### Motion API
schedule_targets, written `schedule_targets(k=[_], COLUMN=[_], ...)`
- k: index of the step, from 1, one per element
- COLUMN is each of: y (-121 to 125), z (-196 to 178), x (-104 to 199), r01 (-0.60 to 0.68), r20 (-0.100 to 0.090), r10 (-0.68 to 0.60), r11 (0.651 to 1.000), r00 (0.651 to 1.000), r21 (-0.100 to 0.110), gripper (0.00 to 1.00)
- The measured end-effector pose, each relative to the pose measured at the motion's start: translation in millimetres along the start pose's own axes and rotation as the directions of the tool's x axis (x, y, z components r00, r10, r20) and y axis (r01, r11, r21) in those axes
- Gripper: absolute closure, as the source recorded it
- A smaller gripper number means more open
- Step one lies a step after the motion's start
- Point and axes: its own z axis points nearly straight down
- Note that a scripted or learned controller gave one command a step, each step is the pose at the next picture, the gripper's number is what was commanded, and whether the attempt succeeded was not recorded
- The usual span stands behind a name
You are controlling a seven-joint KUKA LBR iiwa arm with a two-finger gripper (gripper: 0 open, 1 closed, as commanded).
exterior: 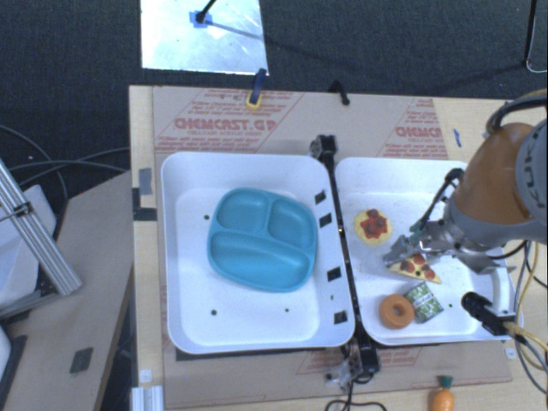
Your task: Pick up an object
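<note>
In the right bin [377, 171] lie a small round pizza [373, 226], a pizza slice [418, 269], a brown donut [396, 311] and a green packet [423, 301]. My gripper [405, 249] reaches in from the right. It sits low over the bin, right at the upper left edge of the pizza slice and just below and right of the round pizza. The arm's orange band [495, 174] rises above it and hides the bin's right side. I see nothing lifted off the bin floor.
The left bin [184, 315] holds a blue divided tray [261, 238]. A black divider with clips [336, 238] runs between the bins. An orange carrot toy [443, 397] lies on the bench in front of the right bin. A shiny sheet [203, 24] lies behind the bench.
</note>
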Motion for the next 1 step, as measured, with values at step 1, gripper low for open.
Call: schedule_targets(k=[1], y=[19.2], z=[-57.6], x=[102.4], r01=[0.003], r20=[0.0], r10=[-0.003], r11=[1.0], r00=[1.0], r21=[-0.007], gripper=[1.0])
